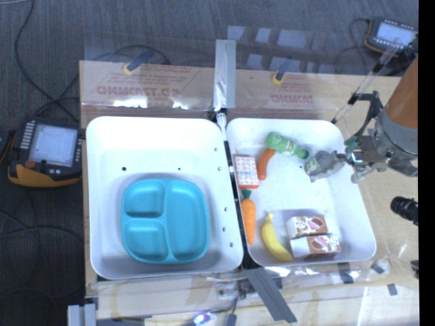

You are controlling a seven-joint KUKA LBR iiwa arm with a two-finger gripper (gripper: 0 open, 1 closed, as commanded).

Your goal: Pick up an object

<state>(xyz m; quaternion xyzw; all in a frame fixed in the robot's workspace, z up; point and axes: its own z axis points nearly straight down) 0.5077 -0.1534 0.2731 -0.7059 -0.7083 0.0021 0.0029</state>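
the gripper [319, 165] hangs over the right bin [353, 202], near its far right side; whether it is apart or together, i cannot tell. below it lie a banana [274, 240], two cartons [311, 236] and a carrot [249, 219]; a blue tray [165, 219] sits in the left bin [109, 148].

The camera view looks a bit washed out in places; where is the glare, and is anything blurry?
In the camera view, glare whitens the rims of both bins, strongest on the left bin, and streaks the clear sheet behind them; the blue tray casts a soft shadow; the claw looks slightly smeared, while the banana stays fairly sharp.
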